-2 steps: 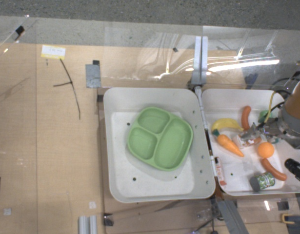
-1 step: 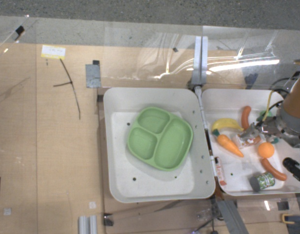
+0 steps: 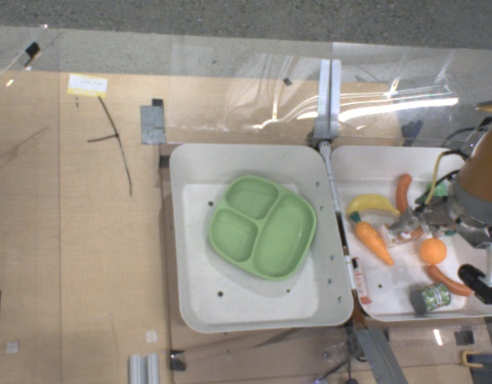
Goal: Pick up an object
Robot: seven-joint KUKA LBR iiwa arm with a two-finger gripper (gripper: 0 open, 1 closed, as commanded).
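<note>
The right bin [image 3: 366,165] holds several toy foods. A yellow banana [image 3: 372,205] lies next to an orange carrot [image 3: 374,243]. A red sausage [image 3: 402,191] stands nearer the back. An orange ball-like fruit [image 3: 432,251], a second sausage [image 3: 447,280] and a small green-grey can [image 3: 431,298] sit toward the front. My gripper [image 3: 406,230] is low in this bin, between the carrot and the orange fruit and just below the banana. The arm [image 3: 479,190] reaches in from the right edge. No object is visibly held.
The left bin [image 3: 182,214] carries a light green divided plate [image 3: 263,227]. A metal divider post [image 3: 329,102] stands at the back between the bins. Bare wooden bench [image 3: 70,238] spreads to the left, with a yellow label [image 3: 87,85] and a grey block [image 3: 153,123].
</note>
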